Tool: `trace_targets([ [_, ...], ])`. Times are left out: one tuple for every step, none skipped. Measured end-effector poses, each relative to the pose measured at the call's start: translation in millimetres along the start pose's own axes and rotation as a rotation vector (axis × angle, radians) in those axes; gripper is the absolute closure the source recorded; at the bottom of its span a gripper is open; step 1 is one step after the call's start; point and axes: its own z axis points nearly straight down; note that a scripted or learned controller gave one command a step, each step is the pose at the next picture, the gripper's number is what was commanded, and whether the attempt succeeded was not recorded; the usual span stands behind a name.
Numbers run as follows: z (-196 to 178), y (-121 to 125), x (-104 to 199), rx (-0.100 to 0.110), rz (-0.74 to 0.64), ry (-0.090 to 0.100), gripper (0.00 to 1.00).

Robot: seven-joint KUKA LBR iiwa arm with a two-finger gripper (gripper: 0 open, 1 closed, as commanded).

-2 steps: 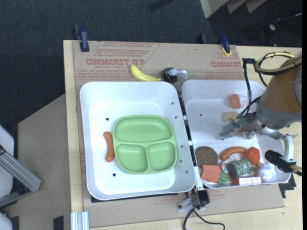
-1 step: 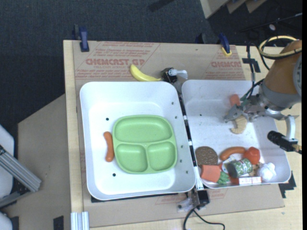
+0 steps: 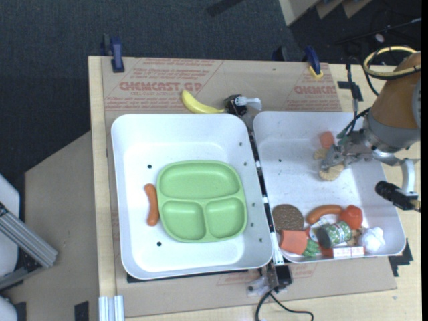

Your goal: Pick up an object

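Tan object (image 3: 330, 172) under hand (image 3: 332, 158); red piece (image 3: 326, 139) beside

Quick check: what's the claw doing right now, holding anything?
Claw: down in the right bin, right over a tan food piece; open, closed or holding cannot be told from this view.

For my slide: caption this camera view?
Gripper low over a tan item in the right bin; green tray in the left bin.

Place: a robotics lab, my workplace.
Table (image 3: 200, 79): protective board clamped down with blue clips (image 3: 116, 51) at its far edge.
Floor (image 3: 100, 12): dark carpet.
Near edge: loose cables (image 3: 271, 293).
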Motion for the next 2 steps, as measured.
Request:
trace_targets([
  [-115.9,21.7,86.7,-0.010,-0.011,0.002,1.00],
  [-127.3,-12.9,156.1,0.007,-0.007,0.005,1.00],
])
